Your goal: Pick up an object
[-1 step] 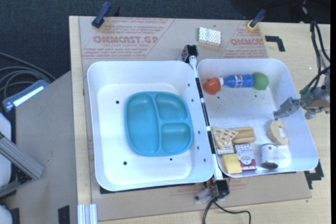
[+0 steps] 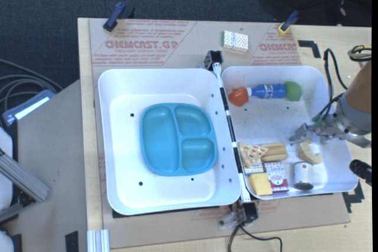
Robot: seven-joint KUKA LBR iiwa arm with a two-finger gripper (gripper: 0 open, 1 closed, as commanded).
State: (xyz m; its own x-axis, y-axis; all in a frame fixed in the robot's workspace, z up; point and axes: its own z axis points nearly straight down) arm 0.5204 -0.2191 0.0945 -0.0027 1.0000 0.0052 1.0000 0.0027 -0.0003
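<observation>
In the right bin [image 2: 331,77], my gripper [image 2: 302,134] (open, gripping nothing) hovers beside the bread piece [image 2: 309,153]; closing here risks missing it

Showing at three o'clock: grey metal robot arm [image 2: 354,121] with a rounded tan-orange band [image 2: 361,91] above the wrist, tapering into a pale grey two-finger gripper [image 2: 302,134] with slim metallic fingers [image 2: 297,136]; black cable [image 2: 332,71] looping behind.

Bench [image 2: 94,127] surface, brown board covering.
Two white bins side by side: left bin [image 2: 112,144], right bin [image 2: 260,77]; small patterned box [image 2: 235,41] behind them.
</observation>
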